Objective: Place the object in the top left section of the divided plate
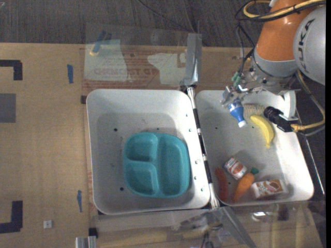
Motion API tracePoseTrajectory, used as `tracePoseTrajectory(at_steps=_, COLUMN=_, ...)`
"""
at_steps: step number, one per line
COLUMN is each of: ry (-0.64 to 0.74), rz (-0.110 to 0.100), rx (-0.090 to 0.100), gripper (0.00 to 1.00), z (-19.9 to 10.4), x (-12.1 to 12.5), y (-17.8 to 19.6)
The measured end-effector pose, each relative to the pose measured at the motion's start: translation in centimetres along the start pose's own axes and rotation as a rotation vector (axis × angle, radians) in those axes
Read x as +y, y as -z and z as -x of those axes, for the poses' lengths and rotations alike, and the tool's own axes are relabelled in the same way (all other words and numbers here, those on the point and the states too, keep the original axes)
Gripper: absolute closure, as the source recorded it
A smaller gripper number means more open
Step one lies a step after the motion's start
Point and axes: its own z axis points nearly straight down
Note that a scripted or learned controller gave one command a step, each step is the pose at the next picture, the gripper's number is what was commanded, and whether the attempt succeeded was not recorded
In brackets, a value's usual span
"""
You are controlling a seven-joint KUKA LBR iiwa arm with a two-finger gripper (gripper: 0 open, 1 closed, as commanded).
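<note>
A teal divided plate [155, 165] lies in the left bin [103, 112], with one long section on its right and two smaller ones on its left. My gripper [232, 101] hangs over the back of the right bin [295, 154], shut on a small blue and white bottle [238, 114] that sticks out below the fingertips. The bottle is well to the right of the plate, across the wall between the bins.
In the right bin lie a yellow banana [264, 129], a beige scrubby item [253, 109], a small red-and-white can [235, 167], a carrot [243, 186], a red sausage-like piece [221, 183] and a juice carton [267, 188]. A clear sheet [134, 61] lies behind the bins.
</note>
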Motion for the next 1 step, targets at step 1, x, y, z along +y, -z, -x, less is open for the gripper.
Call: tracePoseTrajectory(at_steps=1, ry=0.245, rz=-0.003, rx=0.004, gripper=1.0, z=-9.11, x=-7.52, y=-2.02)
